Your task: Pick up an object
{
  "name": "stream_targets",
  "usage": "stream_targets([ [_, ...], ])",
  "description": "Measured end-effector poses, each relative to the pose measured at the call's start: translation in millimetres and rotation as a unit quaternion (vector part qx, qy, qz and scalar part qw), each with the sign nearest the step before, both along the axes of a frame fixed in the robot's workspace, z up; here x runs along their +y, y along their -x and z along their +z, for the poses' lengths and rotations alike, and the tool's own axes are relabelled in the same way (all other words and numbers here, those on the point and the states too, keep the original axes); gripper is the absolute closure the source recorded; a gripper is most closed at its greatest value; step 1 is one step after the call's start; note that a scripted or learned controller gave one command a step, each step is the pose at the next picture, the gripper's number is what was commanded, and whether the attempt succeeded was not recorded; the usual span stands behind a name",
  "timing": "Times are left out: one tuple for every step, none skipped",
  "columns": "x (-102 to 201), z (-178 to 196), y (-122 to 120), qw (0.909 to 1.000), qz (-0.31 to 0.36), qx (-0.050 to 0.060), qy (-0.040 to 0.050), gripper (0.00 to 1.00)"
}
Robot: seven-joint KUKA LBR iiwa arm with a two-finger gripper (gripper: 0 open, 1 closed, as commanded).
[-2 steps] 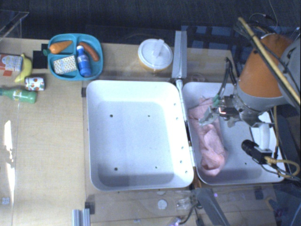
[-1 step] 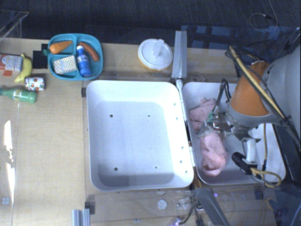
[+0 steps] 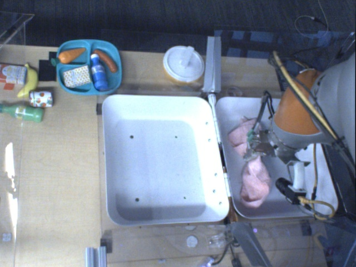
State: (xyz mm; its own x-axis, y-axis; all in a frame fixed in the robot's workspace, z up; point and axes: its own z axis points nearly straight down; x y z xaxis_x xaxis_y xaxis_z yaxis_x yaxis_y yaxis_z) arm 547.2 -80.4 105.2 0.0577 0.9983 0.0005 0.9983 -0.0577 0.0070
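Observation:
Two pink soft lumps lie in the right bin (image 3: 334,196). One pink lump (image 3: 240,131) rests near the bin's left wall towards the back. The other pink lump (image 3: 255,181) sits nearer the front, and its narrow top reaches up to my gripper (image 3: 255,147). The gripper hangs low between the two lumps, right over the top of the front one. The grey arm with its orange band (image 3: 297,113) comes in from the right and hides the bin's middle.
The left bin (image 3: 161,154) stands beside the right one, a metal divider between them. Behind them are a white lidded tub (image 3: 183,64) and a blue tray (image 3: 89,67) of toy food. A banana, a can and a green bottle lie at the far left.

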Motion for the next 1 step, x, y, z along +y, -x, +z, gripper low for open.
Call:
stream_targets([
  [19.6, 79.8, -52.1, 0.9911, 0.133, 0.002, 0.0008, 1.00],
])
